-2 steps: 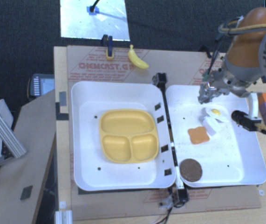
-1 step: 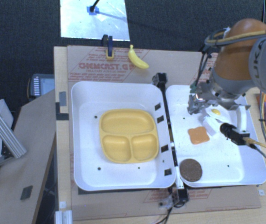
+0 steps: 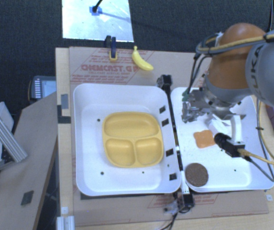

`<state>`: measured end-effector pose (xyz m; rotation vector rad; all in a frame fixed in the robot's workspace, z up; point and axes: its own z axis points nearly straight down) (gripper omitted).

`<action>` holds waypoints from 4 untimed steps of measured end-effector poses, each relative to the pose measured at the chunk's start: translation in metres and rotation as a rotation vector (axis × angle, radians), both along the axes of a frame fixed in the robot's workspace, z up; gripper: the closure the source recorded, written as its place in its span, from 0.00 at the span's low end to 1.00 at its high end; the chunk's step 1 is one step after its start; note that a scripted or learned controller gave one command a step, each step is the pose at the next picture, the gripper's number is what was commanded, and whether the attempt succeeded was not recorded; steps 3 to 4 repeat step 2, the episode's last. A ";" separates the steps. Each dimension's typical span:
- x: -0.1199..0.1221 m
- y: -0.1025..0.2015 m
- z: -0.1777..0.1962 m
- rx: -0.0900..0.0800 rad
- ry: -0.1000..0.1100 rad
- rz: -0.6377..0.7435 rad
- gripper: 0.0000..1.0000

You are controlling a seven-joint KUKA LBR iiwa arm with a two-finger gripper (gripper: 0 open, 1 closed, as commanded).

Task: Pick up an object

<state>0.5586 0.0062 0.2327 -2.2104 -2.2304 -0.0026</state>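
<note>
Shown from above at a slant is a bench carrying two shallow white bins. The arm (image 3: 252,56), grey with an orange band, is extended over the right bin (image 3: 223,176), and its pincer (image 3: 190,110) is lowered near that bin's upper left corner. Whether the pincer is released or clenched cannot be told, as its tip is too small and cluttered to be read; nothing can be made out in its grasp.

Just below and to the right of the pincer, an orange toast-like slice (image 3: 204,139) is seen lying flat on the bin floor, apart from the pincer. Further below the pincer, near the bin's lower edge, a brown round cookie-like disc (image 3: 196,174) is seen. To the left of the pincer, across the divider, a yellow compartment tray (image 3: 132,139) is set in the left bin (image 3: 86,128). Above and to the left of the pincer, outside both bins, a yellow banana (image 3: 141,60) is laid on the cardboard.
</note>
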 end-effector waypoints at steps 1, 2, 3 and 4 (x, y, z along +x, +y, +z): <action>-0.026 0.049 -0.013 0.000 0.003 0.000 1.00; -0.050 0.097 0.000 0.001 0.000 0.001 1.00; -0.050 0.097 0.000 0.001 0.000 0.001 1.00; -0.050 0.097 0.000 0.001 0.000 0.001 1.00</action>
